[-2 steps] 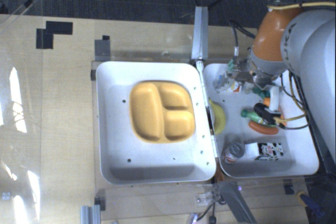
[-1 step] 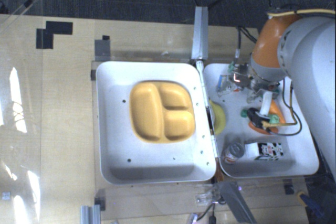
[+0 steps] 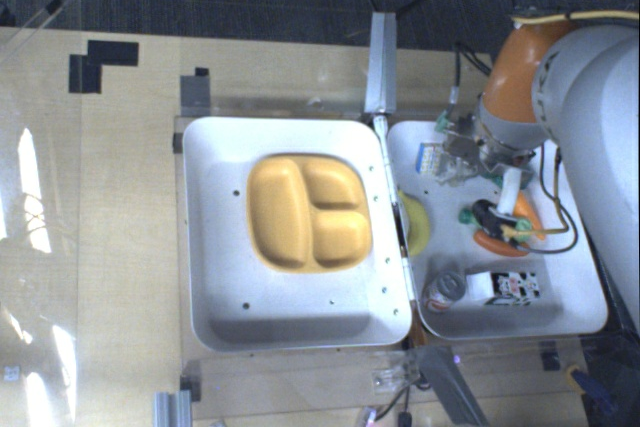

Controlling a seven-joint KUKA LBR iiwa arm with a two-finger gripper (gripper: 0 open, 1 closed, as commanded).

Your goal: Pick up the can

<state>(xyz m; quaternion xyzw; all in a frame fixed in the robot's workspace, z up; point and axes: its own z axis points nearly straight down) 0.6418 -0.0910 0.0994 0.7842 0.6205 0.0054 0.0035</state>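
Camera view. Two white bins sit side by side: the left bin point(image 3: 205, 215) holds a yellow tray point(image 3: 308, 212); the right bin point(image 3: 580, 310) holds the loose items. The can point(image 3: 488, 287) lies on its side near the bin's 6 o'clock edge, its metal end toward 9 o'clock and its label toward 3 o'clock. Other items: a carrot point(image 3: 520, 215) at centre, a yellow item point(image 3: 417, 223) at the 9 o'clock wall, and a small packet point(image 3: 428, 158) near 11 o'clock. The arm point(image 3: 590, 105) enters from 3 o'clock; its gripper point(image 3: 470, 155) hangs over the bin's 12 o'clock part, well apart from the can. Whether the pincer is spread or closed, or has hold of anything, cannot be told. Step judged: approach, can not yet reached. The next move calls for travel toward 6 o'clock, then descent across the can's body.
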